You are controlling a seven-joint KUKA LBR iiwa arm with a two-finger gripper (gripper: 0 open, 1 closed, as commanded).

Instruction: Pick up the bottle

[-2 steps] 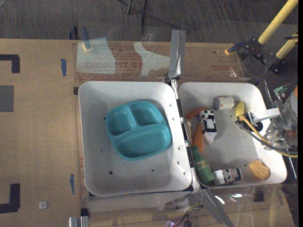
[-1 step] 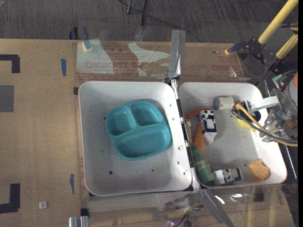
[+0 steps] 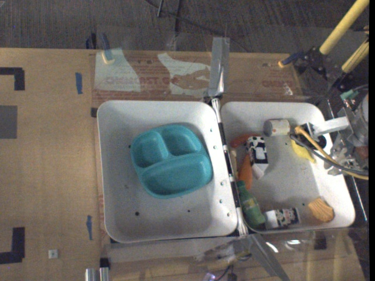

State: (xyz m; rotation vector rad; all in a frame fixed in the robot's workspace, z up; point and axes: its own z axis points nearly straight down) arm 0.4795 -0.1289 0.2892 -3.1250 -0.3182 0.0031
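Note:
A green bottle [image 3: 249, 205] lies in the right bin [image 3: 336, 187], along its left wall near the front left corner, with its neck pointing to the back. My gripper [image 3: 276, 127] is over the back middle of the right bin, at the end of the pale arm coming in from the right. It is well behind the bottle and apart from it, just above a black-and-white patterned carton [image 3: 257, 151].
In the right bin, an orange carrot [image 3: 245, 172] lies beside the bottle's neck. A small black-and-white box [image 3: 283, 216] sits by the bottle's base, a tan bread piece [image 3: 320, 209] at front right, and a yellow item [image 3: 303, 148] under the arm. The left bin [image 3: 117, 215] holds a teal divided plate [image 3: 171, 160].

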